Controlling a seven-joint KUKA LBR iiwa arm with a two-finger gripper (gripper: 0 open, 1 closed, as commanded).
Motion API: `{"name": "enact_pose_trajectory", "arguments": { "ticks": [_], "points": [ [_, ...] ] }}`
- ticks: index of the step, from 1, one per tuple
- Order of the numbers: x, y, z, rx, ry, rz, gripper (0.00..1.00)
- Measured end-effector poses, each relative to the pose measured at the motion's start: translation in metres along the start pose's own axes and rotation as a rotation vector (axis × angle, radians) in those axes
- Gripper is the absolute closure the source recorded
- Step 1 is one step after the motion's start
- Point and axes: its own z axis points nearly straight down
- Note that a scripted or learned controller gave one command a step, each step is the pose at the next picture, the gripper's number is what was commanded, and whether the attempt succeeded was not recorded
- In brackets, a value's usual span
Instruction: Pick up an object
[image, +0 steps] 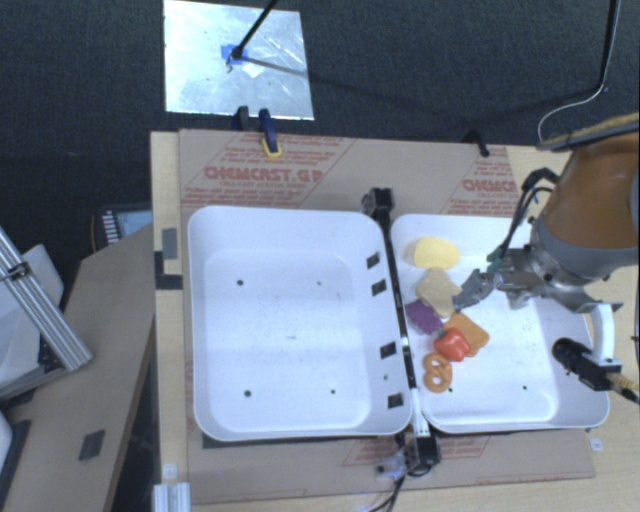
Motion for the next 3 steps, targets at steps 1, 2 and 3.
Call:
{"name": "enact_pose_trajectory", "arguments": {
  "ticks": [1,2,3],
  "points": [
    [0.000,0.001,-0.011,-0.002,0.000,-0.002,1.00],
    [0.036,-0.035,-0.191,-0.019,0.000,-0.007,1.00],
    [0.104,-0.037,-0.291,-0.013,0.002,-0.009,1.00]
  ]
}}
